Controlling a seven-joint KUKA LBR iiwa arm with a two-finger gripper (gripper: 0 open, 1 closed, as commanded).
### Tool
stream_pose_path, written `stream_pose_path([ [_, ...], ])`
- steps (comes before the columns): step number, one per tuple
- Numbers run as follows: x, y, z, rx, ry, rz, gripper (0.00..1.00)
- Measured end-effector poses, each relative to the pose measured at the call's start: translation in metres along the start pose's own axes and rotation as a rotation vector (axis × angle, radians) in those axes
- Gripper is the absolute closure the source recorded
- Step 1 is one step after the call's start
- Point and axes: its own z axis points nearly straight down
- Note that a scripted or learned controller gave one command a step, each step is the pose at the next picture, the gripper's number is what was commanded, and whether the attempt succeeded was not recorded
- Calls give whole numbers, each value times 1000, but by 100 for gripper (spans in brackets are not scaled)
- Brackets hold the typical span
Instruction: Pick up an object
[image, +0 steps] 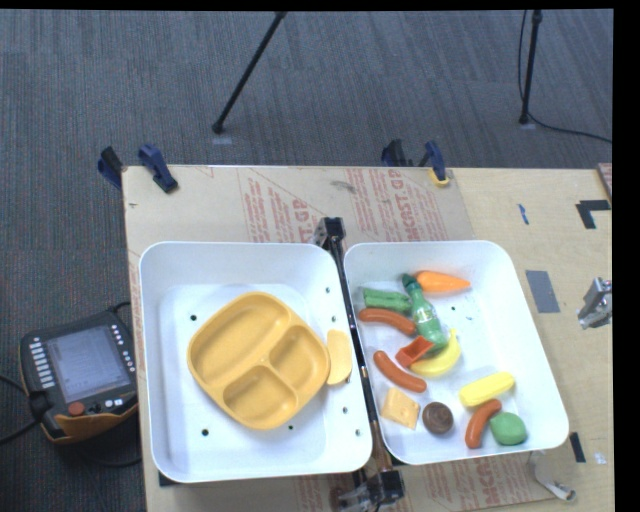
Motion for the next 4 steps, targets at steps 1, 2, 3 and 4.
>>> stream_pose_path([
  [1, 1, 1, -9, 2, 1, -3, 100],
  [2, 1, 1, -19, 4, 1, -8, 100],
  [3, 2, 2, -28, 5, 2, -14, 100],
  [4, 2, 2, -38, 7, 2, -21, 100],
])
